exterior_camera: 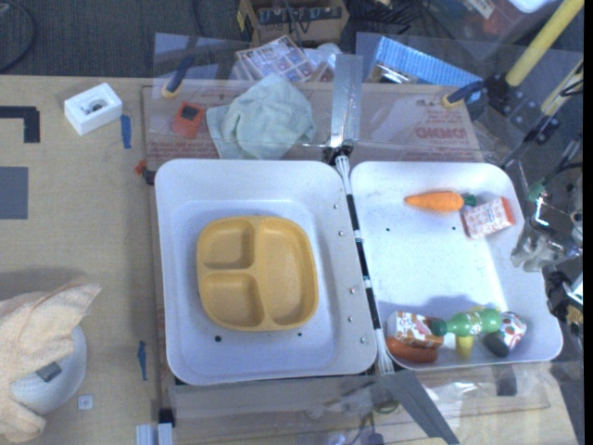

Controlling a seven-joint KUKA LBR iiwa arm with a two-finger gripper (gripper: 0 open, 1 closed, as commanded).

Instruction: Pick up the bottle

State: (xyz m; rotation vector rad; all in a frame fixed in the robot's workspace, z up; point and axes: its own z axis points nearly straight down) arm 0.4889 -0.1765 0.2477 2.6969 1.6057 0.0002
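From the fixed camera above the table, two shallow white plastic bins were seen side by side. In the left white bin a mustard-yellow plastic plate with three compartments was laid flat near the middle; nothing was seen in its compartments.

In the right white bin several small things were found. An orange toy carrot with a green tip was laid near the far edge, and a small red-and-white packet was placed just beside it, toward the right wall. Along the near edge a row of things was gathered: a red-and-white crumpled pouch at the left, then the green plastic bottle with a yellow cap, lying on its side, and a dark rounded item with a red-and-white wrapper at the right, touching or nearly touching the bottle.

The grey gripper was seen at the right rim of the right bin, well apart from the bottle. Whether its fingers were spread or closed could not be told; nothing was seen between them.

Beyond the bins, a pale green cloth was spread on the table, and a small white box was set at the far left.
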